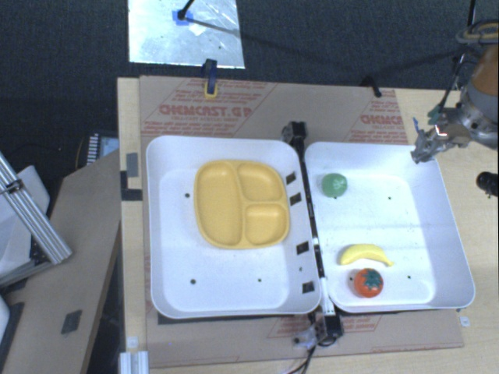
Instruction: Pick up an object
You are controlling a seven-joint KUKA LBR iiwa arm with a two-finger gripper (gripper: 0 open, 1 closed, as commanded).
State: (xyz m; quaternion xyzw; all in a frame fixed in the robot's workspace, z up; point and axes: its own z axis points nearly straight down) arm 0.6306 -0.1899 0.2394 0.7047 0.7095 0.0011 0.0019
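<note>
the left bin (168, 209) carries a yellow divided plate (240, 204) at its centre. in the right bin (437, 232), a green ball (334, 184) sits at about ten o'clock, and a yellow banana (364, 254) lies near six o'clock, with a red tomato (368, 283) just below it, close or touching. all three look like light, stiff, smooth toys; the banana's narrow middle seems the surest place to pinch. the gripper (425, 148) hangs over that bin's two o'clock corner; whether it is parted or closed i cannot tell.

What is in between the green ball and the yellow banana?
Nothing: in the camera view, only bare white bin floor lies between the green ball and the banana. The red-orange fruit sits below the banana.
</note>
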